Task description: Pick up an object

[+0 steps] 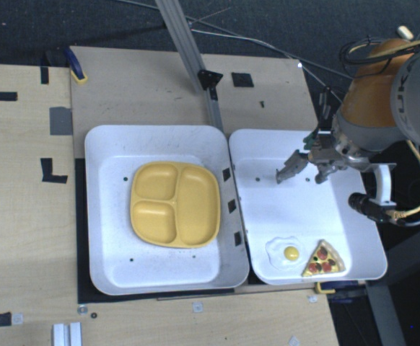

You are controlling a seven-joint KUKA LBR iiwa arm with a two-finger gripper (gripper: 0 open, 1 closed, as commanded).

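Observation:
A fried egg toy (285, 251) and a pizza slice toy (323, 259) lie side by side at the front of the right bin (268, 200). My gripper (302, 171) hangs over the back half of that bin, well behind both toys. Its two dark fingers are spread apart with nothing between them. The left finger (289, 168) points toward the bin's left side.
A yellow divided plate (175, 204) fills the middle of the left bin (109, 193). A slanted metal pole (188, 42) rises behind the bins. Cables run across the bench at the back right.

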